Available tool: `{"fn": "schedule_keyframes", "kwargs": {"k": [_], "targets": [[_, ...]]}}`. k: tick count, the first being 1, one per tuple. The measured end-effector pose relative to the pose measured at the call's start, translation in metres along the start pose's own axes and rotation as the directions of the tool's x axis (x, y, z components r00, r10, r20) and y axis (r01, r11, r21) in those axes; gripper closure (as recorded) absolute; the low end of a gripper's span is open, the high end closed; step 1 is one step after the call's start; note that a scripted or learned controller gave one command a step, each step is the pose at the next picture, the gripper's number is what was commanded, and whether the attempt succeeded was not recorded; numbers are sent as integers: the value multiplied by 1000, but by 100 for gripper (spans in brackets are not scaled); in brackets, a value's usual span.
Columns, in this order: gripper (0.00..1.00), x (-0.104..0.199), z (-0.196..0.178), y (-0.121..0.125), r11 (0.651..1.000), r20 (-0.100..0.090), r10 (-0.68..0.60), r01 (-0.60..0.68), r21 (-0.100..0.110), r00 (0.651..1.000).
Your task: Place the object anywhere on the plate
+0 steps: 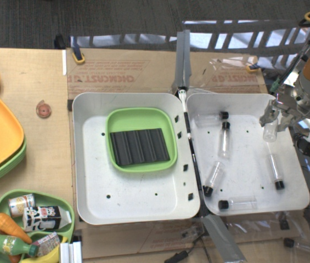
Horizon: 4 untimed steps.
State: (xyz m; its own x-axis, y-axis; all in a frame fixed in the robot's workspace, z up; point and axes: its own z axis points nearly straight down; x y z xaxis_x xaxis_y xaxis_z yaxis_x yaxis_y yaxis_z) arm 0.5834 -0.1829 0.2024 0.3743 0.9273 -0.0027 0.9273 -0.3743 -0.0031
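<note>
Five clear tubes with black caps lie in the right bin [303,193], well right of the green plate [141,140]. From the camera view, one tube [269,129] hangs between my jaws, clenched on it. It looks light, slippery, fragile; I would grip mid-body.

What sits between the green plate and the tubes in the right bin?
In the camera view, bare white floor of the left bin, then the two bins' touching rims with small black clips, separate the green plate from the tubes.
</note>
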Motion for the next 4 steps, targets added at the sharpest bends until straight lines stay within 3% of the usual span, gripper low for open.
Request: {"fn": "schedule_keyframes", "kwargs": {"k": [1,2,3,4], "targets": [[100,-15,37,-29,991,-2,-135,135,0,991],[100,9,5,-88,994,-2,-111,111,0,994],[100,31,13,-127,968,-2,-253,253,0,968],[100,92,2,-151,933,-1,-360,360,-2,933]]}}
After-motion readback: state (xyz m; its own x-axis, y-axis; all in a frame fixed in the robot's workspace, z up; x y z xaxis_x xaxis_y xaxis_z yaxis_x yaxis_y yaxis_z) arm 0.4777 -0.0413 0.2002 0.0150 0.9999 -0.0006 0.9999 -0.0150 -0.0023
